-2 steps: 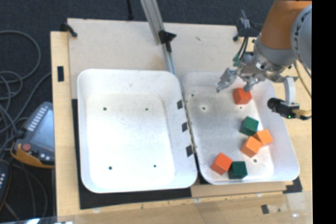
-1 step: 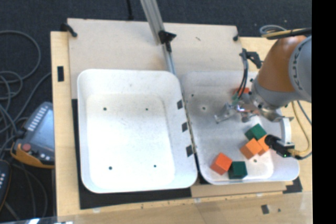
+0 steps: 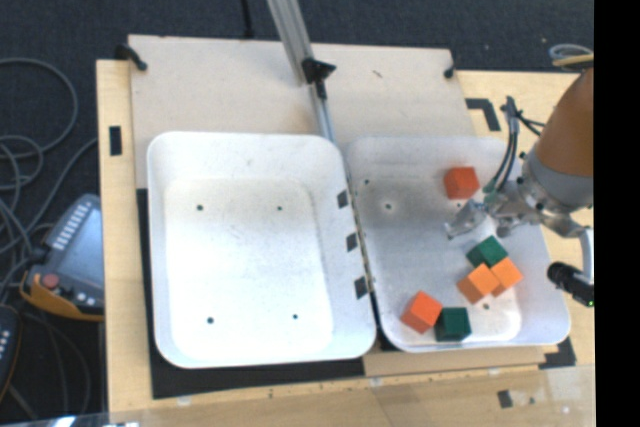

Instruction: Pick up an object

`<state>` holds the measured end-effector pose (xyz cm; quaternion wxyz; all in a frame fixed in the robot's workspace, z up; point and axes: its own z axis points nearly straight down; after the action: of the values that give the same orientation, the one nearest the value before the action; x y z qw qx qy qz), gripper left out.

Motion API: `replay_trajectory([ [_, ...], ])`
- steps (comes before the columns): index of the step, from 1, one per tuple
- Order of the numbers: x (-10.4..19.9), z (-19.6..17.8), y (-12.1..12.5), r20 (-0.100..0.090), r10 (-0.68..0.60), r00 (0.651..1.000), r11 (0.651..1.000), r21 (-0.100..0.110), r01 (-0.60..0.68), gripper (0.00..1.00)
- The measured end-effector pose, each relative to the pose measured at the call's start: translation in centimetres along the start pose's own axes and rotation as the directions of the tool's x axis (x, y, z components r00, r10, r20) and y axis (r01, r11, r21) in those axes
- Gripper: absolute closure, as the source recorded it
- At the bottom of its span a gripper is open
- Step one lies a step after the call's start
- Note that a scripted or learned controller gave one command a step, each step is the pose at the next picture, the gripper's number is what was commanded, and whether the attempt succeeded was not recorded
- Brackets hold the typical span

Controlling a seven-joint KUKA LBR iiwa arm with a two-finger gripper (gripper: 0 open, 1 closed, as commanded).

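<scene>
- Your gripper (image 3: 472, 221) hangs over the right bin (image 3: 400, 215), below the lone orange cube (image 3: 461, 182).
- Fingers spread, pinching nothing.
- Green cube (image 3: 487, 251) sits just beside it.

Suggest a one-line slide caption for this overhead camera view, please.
KUKA arm's gripper poised over the right bin among orange and green cubes, beside the left bin.

arm: enters from the right edge, orange band uppermost, grey wrist below | gripper (image 3: 468, 220): low, reaching left from the wrist | fingers: metal tips visible, seemingly slightly parted, too blurred to confirm
</scene>
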<state>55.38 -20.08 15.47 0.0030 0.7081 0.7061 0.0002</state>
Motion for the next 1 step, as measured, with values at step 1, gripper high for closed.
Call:
replay_trajectory([
  [1, -0.89, 3.01, -3.52, 0.004, -0.008, 1.0, 1.0, -0.015, 0.008, 0.0],
])
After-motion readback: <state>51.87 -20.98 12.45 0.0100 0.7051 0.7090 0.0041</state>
